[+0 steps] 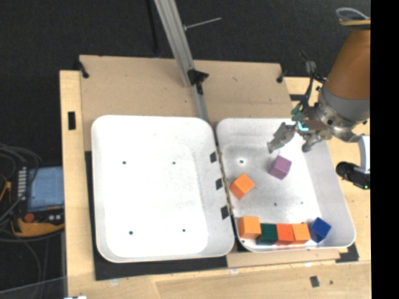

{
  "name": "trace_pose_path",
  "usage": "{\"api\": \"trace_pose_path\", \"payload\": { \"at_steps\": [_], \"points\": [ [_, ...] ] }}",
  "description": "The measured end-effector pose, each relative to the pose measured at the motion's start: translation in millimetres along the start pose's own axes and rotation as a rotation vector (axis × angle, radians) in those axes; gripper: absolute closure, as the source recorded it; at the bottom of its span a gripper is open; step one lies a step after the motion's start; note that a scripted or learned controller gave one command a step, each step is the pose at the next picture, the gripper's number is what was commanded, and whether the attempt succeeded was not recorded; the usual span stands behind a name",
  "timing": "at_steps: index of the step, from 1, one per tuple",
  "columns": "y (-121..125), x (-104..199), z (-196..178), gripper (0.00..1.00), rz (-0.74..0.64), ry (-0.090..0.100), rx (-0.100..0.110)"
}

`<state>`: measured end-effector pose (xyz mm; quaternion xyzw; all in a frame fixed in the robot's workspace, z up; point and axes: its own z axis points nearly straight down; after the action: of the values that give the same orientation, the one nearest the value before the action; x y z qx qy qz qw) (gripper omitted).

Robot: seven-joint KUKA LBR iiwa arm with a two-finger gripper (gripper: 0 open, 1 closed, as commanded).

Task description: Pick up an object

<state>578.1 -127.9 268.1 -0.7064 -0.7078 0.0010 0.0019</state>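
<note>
My gripper [293,141] hangs over the upper part of the right bin [249,129], its two fingers spread open with nothing between them. A purple cube [280,166] lies just below the fingers, apart from them. An orange cube [242,185] sits left of it near the bin's left wall. Along the bin's front wall runs a row of blocks: orange [250,226], green [269,233], orange-red [285,232], orange [301,232] and a blue cube [320,228].
The left bin [153,185] lies beside the right one. A grey metal post [177,36] slants down from the top to the gap between the bins. A blue device and cables [37,195] lie off the bench at the left.
</note>
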Motion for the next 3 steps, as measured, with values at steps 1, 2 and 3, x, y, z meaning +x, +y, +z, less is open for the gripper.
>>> {"api": "trace_pose_path", "payload": {
  "at_steps": [1,2,3],
  "points": [
    [1,0,-2,0.00,0.001,-0.001,-0.005],
    [2,4,41,0.00,0.005,-0.002,0.000],
    [0,1,84,0.00,0.005,-0.002,0.001]
  ]
}}
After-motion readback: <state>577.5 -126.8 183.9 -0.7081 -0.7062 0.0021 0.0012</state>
